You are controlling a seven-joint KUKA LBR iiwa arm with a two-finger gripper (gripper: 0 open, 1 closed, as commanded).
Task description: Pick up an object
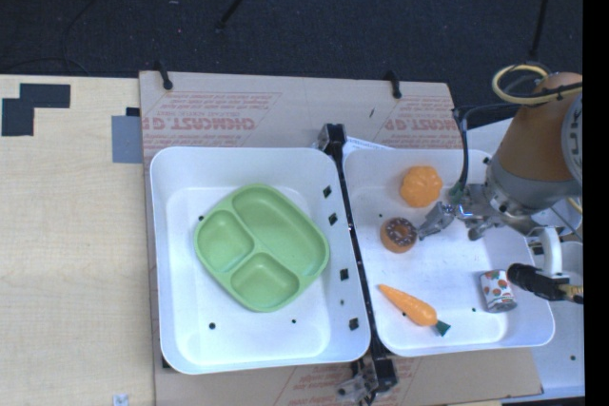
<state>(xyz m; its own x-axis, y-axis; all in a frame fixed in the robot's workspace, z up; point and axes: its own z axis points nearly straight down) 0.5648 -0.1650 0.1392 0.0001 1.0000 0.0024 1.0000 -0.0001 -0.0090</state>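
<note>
The right bin point(457, 338) holds an orange ball-like fruit point(421, 185), a brown chocolate doughnut point(398, 234), an orange toy carrot point(411, 305) with a green tip, and a small can point(497, 290) lying near the right wall. My gripper point(436, 222) reaches in from the right and sits low in the bin between the orange fruit and the doughnut, just right of the doughnut. Nothing shows between its fingers.
A green divided plate point(262, 245) lies in the left bin point(190, 319). A black clip-lined divider point(344, 242) separates the two bins. The grey and orange arm point(538, 147) covers the right bin's far right corner. Cardboard lies under both bins.
</note>
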